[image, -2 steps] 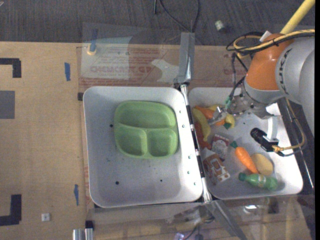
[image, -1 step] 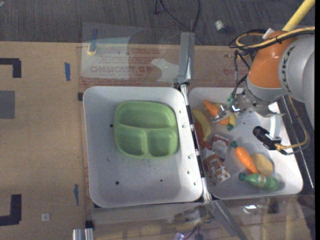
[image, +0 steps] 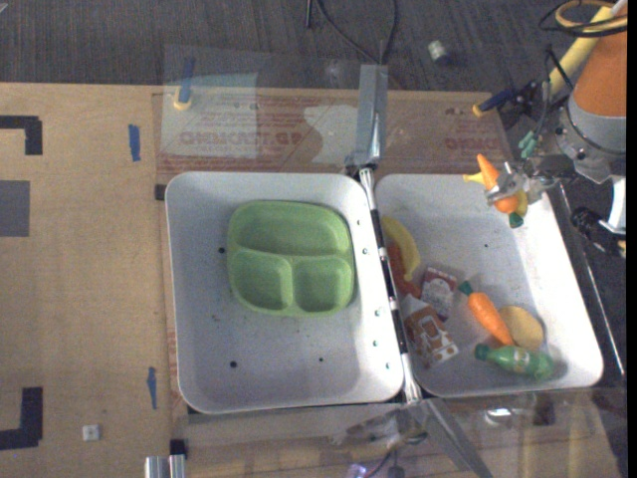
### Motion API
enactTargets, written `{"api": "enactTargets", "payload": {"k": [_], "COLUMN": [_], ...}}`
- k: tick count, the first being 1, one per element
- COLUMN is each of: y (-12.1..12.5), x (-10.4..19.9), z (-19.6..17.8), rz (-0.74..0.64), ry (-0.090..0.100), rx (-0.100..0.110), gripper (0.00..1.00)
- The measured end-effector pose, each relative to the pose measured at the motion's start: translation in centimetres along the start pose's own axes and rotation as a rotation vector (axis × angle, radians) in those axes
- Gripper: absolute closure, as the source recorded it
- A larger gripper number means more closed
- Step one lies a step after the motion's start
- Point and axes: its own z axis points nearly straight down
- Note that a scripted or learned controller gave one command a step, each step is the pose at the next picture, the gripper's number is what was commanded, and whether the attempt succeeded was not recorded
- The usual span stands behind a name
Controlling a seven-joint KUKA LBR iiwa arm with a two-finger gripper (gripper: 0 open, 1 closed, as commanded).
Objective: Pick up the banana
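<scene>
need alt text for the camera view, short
The end effector hangs over the right bin's far right corner, an orange item at its tip, well away from the banana, which lies against that bin's left wall. Near the banana lie two snack packets, a carrot, a lemon and a green bottle; the left bin holds a green divided plate.

Arm (image: 600, 98) cut off at right edge; fingers' state unclear.

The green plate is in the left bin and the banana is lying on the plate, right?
Not quite. The green plate is in the left bin, but the banana is not on it. The camera view shows the banana lying in the right bin, against that bin's left wall, beside the snack packets.
</scene>
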Motion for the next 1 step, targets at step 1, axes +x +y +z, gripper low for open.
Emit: {"api": "enactTargets", "payload": {"k": [1], "y": [-0.32], "x": [4.87], "z": [11.31], "rz": [0.372], "ry": [0.001], "rx": [0.008], "gripper": [1.00]}}
